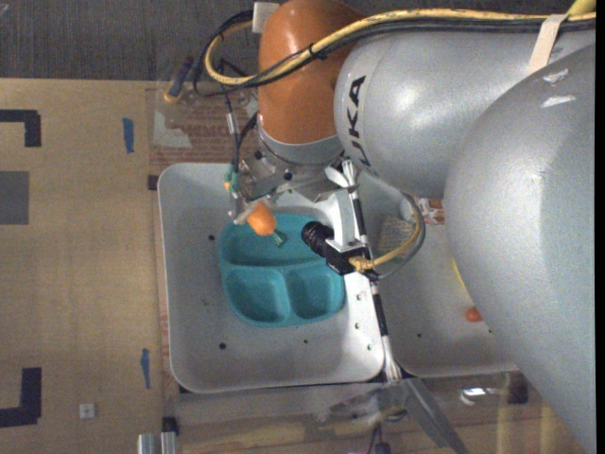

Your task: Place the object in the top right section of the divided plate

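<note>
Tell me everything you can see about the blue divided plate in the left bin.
The divided plate is teal blue and looks like smooth plastic. It has rounded corners and raised ridges that split it into one long section and two smaller sections side by side. It lies flat on the floor of the left white bin, near the middle. The arm hides part of its upper edge. A small orange object shows at the plate's upper left edge, just below the wrist; whether it touches the plate is unclear.

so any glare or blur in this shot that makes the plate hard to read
Camera view: bright glare on the grey arm; the divided plate is evenly lit and fairly sharp, its top edge shadowed beneath the wrist; the orange object looks soft.
</note>
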Action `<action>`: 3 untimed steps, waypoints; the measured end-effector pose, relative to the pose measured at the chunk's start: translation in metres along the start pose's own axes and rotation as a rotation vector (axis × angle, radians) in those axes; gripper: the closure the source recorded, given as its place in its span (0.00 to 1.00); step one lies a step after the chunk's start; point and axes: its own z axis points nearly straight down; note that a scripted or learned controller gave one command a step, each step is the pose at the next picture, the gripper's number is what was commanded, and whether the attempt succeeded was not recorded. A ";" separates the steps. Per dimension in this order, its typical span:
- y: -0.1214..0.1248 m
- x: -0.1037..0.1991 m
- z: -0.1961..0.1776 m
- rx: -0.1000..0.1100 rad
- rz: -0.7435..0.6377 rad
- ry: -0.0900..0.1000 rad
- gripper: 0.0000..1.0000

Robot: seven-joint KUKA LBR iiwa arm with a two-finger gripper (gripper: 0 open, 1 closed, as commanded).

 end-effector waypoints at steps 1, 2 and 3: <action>0.000 0.000 0.000 0.000 0.000 0.000 0.00; -0.087 -0.025 0.088 0.000 0.104 0.000 0.00; -0.087 -0.028 0.077 -0.003 0.111 0.000 1.00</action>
